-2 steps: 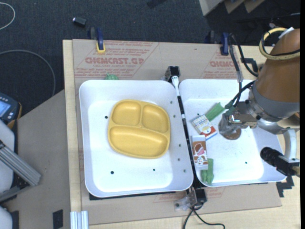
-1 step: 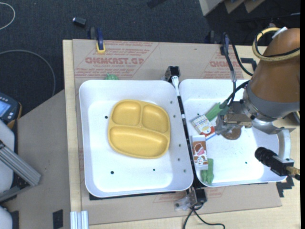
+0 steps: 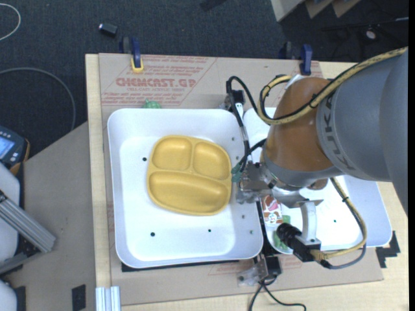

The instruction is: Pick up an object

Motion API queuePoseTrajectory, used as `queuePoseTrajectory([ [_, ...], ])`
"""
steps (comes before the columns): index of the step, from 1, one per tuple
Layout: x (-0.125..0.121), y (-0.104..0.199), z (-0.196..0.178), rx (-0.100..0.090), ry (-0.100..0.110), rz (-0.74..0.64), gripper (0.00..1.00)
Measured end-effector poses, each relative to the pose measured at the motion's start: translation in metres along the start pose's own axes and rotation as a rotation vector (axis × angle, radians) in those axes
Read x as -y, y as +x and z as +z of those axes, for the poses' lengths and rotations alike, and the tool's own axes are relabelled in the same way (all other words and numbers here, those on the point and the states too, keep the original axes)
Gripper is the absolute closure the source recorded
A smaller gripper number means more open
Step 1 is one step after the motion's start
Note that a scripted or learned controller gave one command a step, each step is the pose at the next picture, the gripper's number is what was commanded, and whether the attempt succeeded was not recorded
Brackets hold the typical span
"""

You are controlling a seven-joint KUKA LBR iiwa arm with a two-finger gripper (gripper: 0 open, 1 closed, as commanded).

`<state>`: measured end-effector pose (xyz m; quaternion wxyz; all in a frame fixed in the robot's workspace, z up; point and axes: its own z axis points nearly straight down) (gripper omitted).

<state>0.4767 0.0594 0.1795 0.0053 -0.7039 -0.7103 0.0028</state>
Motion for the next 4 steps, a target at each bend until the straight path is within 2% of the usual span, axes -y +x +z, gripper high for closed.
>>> queuePoseTrajectory([
  [1, -0.064, 0.078, -0.115, -0.002, -0.028, -0.002, 1.00],
  [2, -0.044, 0.008, -0.020, 0.007, 0.000, 0.017, 1.00],
  [3, -0.002, 0.066, -0.129, -0.003, -0.020, 0.001, 1.00],
  [4, -0.016, 0.023, -0.047, 0.006, -0.001, 0.015, 1.00],
])
